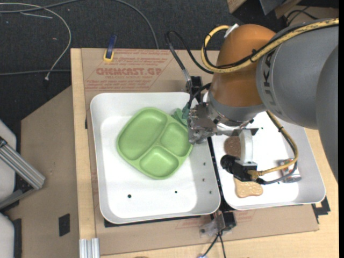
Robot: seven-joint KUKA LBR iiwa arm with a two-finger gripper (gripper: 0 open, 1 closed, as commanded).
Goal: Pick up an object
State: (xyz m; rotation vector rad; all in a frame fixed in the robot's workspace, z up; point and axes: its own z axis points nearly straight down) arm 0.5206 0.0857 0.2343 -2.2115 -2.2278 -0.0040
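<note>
Grey arm (301,69) reaches over the two white bins (156,206). Green divided plate (153,141) lies in the left bin; the tool (194,127) sits at the plate's right edge, its state impossible to tell. A tan cookie (248,189) lies right of the plate.

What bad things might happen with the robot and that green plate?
1. The gripper sits at the right rim of the green divided plate, so it may push the plate aside, not lift it.
2. A rim-only hold could let the plate tip and slip.
3. The plate lies close to the left bin wall and might catch there.
</note>
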